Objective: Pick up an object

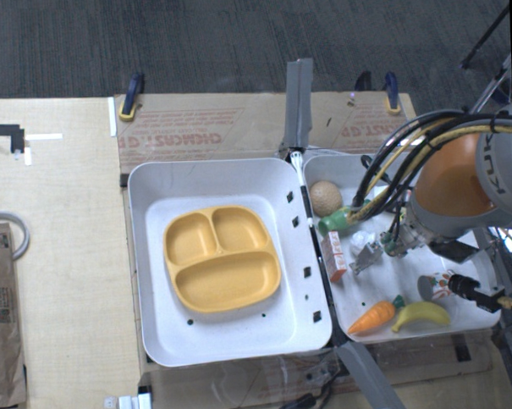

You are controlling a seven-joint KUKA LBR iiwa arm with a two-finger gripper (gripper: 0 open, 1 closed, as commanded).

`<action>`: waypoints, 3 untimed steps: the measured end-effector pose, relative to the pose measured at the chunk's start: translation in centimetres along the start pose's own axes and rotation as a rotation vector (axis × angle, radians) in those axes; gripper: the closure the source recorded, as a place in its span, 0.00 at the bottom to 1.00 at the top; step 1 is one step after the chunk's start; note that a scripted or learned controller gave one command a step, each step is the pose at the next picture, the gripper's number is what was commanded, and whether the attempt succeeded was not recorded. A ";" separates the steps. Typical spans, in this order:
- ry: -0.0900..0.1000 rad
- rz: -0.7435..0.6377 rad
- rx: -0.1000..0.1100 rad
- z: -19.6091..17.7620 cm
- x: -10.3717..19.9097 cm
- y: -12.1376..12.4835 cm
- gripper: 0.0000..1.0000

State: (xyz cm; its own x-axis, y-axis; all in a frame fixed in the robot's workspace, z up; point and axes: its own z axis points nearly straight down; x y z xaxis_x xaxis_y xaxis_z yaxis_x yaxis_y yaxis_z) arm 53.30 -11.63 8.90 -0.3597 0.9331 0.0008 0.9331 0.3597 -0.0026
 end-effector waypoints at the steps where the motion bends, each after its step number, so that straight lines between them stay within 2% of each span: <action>1: -0.001 -0.007 0.000 -5.4 -0.5 4.9 0.00; 2: -0.002 -0.089 0.000 -4.8 -6.5 2.3 0.00; 3: -0.003 -0.164 -0.001 -5.7 -10.8 5.4 0.00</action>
